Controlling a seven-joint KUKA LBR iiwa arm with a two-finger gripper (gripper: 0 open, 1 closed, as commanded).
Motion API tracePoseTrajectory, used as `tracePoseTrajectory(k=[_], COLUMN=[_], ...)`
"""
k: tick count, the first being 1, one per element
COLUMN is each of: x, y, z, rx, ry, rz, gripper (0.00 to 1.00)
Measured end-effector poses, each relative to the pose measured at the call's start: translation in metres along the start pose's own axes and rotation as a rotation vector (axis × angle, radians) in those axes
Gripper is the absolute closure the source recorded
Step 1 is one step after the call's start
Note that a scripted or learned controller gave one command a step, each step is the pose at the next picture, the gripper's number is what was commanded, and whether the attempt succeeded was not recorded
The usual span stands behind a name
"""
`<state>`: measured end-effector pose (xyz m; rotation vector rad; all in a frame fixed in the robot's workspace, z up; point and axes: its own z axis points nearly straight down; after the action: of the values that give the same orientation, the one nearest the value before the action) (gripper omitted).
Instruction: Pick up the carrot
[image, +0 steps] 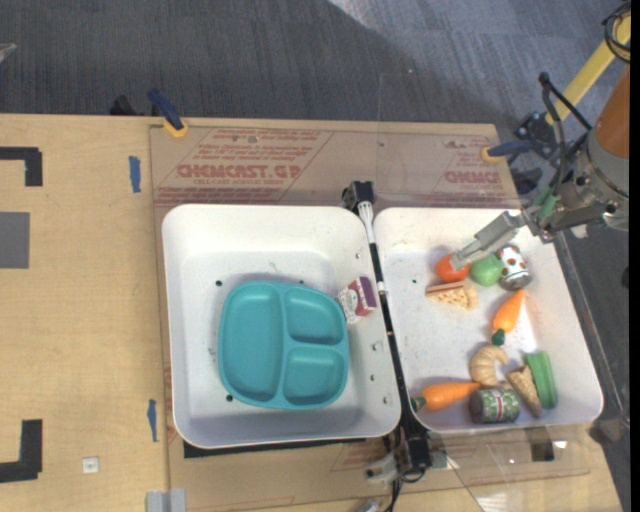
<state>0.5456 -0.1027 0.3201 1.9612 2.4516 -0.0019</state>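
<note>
carrot (452, 394) lies near the right bin's (590, 345) front edge, long axis roughly along that edge, green top toward the divider, touching the croissant (488, 362). a smaller carrot (508, 312) sits between. gripper (458, 262) is well behind, fingers narrow over a tomato (448, 268), holding nothing visible.

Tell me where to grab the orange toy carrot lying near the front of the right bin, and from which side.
Grip the orange toy carrot across its thick middle, coming straight down from above. It lies flat, pointing left to right, with its green leafy end toward the bin's left wall. A green can crowds its right end, so stay left of that.
</note>
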Motion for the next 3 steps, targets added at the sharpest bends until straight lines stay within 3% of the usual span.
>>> tracePoseTrajectory(k=[1, 2, 3], x=[-0.047, -0.077, -0.077], y=[-0.065, -0.016, 0.006], z=[0.069, 0.205, 0.236], rx=[0.005, 0.006, -0.015], ry=[0.003, 0.013, 0.032], rz=[-0.2, -0.205, -0.174], gripper=[0.0, 0.0, 0.0])
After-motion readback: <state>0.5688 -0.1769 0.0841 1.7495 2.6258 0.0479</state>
